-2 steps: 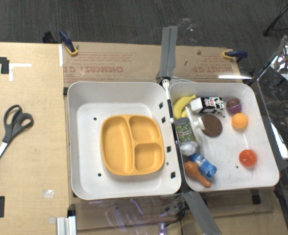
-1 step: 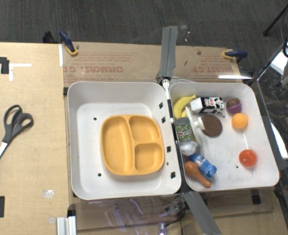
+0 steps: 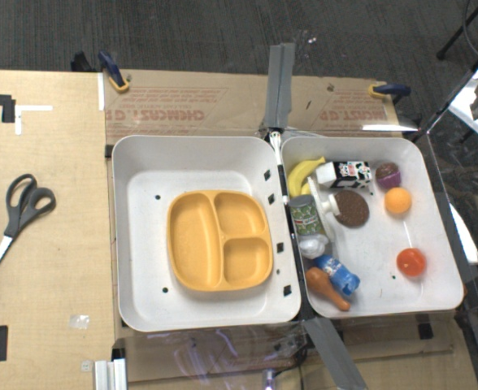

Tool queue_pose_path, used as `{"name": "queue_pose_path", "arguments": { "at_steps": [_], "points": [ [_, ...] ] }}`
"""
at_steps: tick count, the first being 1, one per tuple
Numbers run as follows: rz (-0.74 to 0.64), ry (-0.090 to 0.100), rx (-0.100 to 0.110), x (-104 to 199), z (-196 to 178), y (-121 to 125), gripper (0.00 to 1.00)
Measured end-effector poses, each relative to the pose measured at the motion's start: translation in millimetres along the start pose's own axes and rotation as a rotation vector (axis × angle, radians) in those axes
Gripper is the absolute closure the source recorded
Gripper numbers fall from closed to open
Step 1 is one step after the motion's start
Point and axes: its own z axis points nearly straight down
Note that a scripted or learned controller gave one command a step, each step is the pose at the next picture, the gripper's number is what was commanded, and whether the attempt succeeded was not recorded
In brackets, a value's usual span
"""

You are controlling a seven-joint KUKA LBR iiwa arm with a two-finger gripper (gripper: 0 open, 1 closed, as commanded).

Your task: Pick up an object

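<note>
The right bin holds several small objects. A yellow banana lies at its upper left, beside a small black-and-white milk carton and a purple ball. An orange ball and a brown cookie sit near the middle. A green can, a crumpled clear piece, a blue bottle and an orange carrot line the left wall. A red-orange tomato rests toward the lower right.
The left bin holds a yellow divided plate. Black-handled scissors lie on the wooden bench at far left. Cardboard with blue clamps sits behind the bins.
</note>
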Motion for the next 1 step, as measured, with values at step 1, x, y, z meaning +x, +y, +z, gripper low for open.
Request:
{"name": "queue_pose_path", "arguments": {
  "at_steps": [1],
  "points": [
    [-0.499,-0.001,-0.001,-0.9,-53.5,9.3,1.0]
  ]
}}
